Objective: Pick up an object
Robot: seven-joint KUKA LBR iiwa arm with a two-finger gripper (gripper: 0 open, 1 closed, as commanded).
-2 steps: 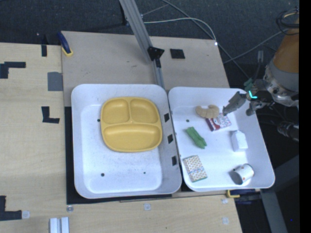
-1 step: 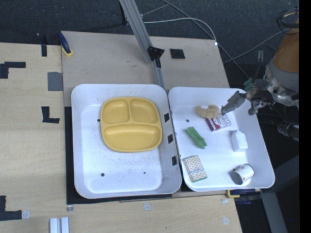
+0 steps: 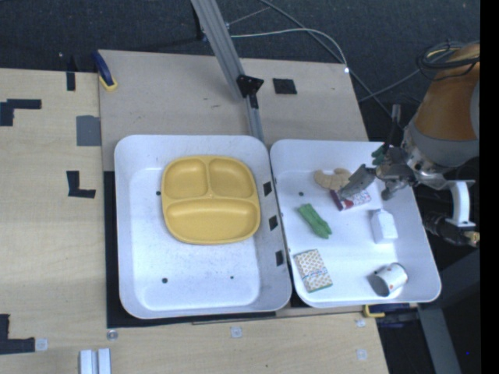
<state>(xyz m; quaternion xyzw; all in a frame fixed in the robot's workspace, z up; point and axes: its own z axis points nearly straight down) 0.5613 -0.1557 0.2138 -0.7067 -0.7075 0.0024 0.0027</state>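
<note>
The right bin [image 3: 284, 162] holds several small things. A tan lump [image 3: 331, 178] lies near its back, with a small red-and-white packet [image 3: 354, 201] just in front of it. A green piece [image 3: 314, 219] lies toward the middle and a white block [image 3: 382, 226] to its right. At the front are a patterned square packet [image 3: 312, 269] and a small white cup [image 3: 389, 279] on its side. My gripper [image 3: 371, 188] hangs open over the bin's back right, just above the red-and-white packet, with nothing between its fingers.
A yellow divided plate [image 3: 210, 199] lies in the left bin [image 3: 140, 287]. A slanted metal pole [image 3: 226, 45] rises behind the bins, and cables run across the dark floor at the back.
</note>
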